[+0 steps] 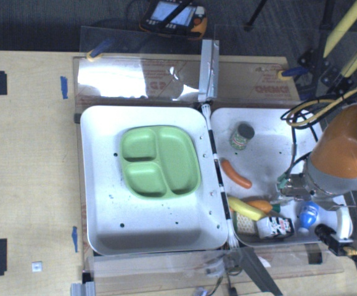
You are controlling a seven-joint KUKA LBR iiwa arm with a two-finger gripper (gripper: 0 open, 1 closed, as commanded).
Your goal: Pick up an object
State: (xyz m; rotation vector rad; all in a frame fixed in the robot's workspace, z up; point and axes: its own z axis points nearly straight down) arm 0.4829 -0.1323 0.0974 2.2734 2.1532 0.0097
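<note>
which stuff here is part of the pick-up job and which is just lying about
Job: gripper; right bin items: orange sausage, banana, small jar, blue object, white carton.

Lying about: green divided plate in left bin; handheld controller; blue tape.

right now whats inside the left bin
A green divided tray lies flat inside the left bin, with dark specks on the floor around it. Whatever is beneath the tray is covered.
</note>
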